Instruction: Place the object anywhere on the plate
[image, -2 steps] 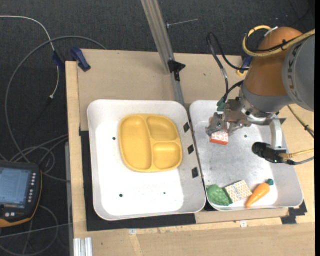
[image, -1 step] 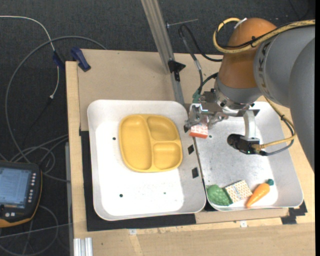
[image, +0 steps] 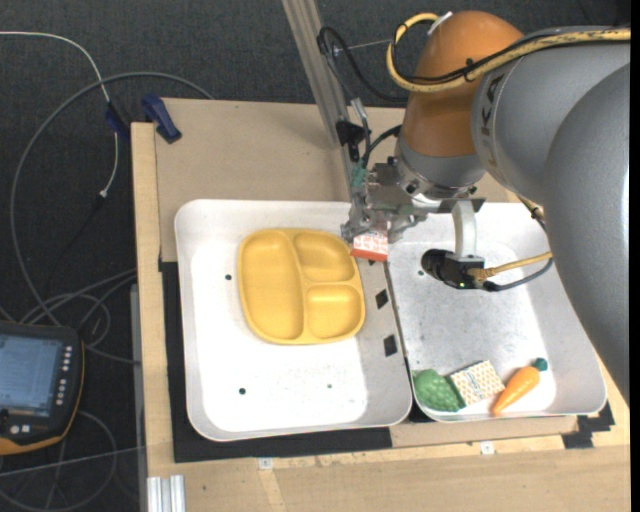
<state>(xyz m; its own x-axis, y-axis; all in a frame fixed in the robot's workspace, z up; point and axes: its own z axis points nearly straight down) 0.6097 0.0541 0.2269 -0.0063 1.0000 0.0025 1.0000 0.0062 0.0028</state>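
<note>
The yellow plate (image: 300, 285) with three compartments lies in the left bin (image: 210, 390). At the plate's upper right corner hang the jaws (image: 370, 240), closed on a small red and white object (image: 371, 246), which sits just off the plate's rim above the seam between the bins. Well apart from the plate, in the right bin (image: 560, 400), lie a green item (image: 436, 390), a patterned block (image: 475, 381) and a toy carrot (image: 517, 387)
</note>
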